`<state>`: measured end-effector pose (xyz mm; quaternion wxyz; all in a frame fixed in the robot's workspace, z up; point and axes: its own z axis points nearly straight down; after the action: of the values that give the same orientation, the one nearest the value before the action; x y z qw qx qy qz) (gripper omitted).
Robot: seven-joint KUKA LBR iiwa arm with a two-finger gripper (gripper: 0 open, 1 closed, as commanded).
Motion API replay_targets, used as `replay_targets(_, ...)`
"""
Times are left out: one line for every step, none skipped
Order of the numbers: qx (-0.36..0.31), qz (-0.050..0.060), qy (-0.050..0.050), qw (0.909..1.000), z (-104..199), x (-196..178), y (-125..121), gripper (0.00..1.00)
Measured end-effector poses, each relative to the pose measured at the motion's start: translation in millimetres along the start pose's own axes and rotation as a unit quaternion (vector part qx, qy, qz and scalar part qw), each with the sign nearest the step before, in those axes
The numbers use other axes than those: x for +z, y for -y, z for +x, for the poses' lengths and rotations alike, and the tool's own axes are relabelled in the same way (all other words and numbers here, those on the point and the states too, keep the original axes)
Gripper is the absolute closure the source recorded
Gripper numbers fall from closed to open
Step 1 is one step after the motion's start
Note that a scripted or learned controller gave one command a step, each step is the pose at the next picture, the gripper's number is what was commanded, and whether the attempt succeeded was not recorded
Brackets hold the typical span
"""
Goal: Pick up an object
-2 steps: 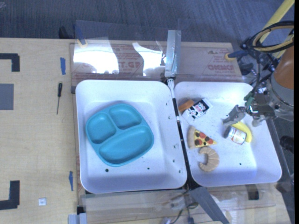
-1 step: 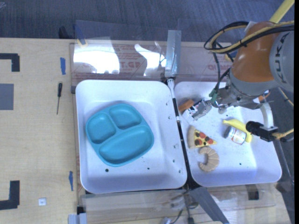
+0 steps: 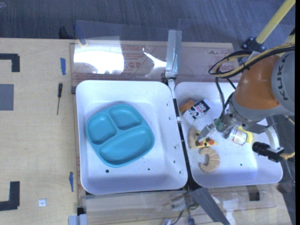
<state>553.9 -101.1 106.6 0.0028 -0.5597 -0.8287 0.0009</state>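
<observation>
The right bin is crowded at its left half, its lower right floor bare. The end effector, grip state impossible to tell, hangs just above one small multicoloured toy, near one tan crescent piece and one black-and-white carton. The left bin holds one blue divided plate.

from my remote station i see two bins side by side on the bench. the left bin holds a divided plate near its middle. the right bin holds a small carton toward its back left, a croissant nearer the front, and a small jar to their right. the arm hangs over the right bin, its gripper between carton and croissant. a screwdriver lies on the bench left of the bins.
</observation>
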Motion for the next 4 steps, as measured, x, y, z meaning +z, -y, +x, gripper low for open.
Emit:
replay_targets(0.009,0.022,-0.012,0.9996,-50.4,22.4,-91.4,0.00)
replay_targets(0.053,0.024,-0.009,0.9983,-45.3,22.2,-92.5,0.00)
replay_targets(0.139,0.031,-0.015,0.9896,-43.5,23.1,-90.8,0.00)
replay_targets(0.205,0.037,-0.010,0.9780,-36.1,23.4,-91.1,0.00)
